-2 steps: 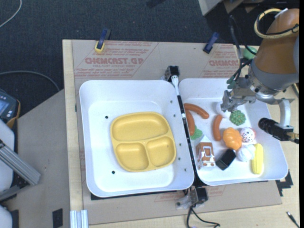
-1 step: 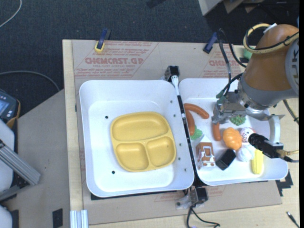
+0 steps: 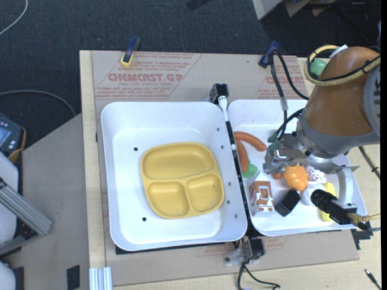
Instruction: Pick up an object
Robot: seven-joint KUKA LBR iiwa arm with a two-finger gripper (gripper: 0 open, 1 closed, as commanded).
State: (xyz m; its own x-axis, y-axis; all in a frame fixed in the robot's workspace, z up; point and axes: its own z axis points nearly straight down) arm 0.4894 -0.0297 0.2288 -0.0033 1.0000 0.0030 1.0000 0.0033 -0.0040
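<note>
Robot lab: clamped board (image 3: pixel 181 71) under bins (image 3: pixel 115 162), dark carpet (image 3: pixel 72 17), loose cables (image 3: pixel 18 95).

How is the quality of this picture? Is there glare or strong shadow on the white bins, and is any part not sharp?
Camera view: lighting is even and soft; the left bin looks bright white without hard glare, and the yellow divided tray casts almost no shadow. The arm shades part of the right bin. The small objects under it, like the orange ball, look slightly soft.
</note>
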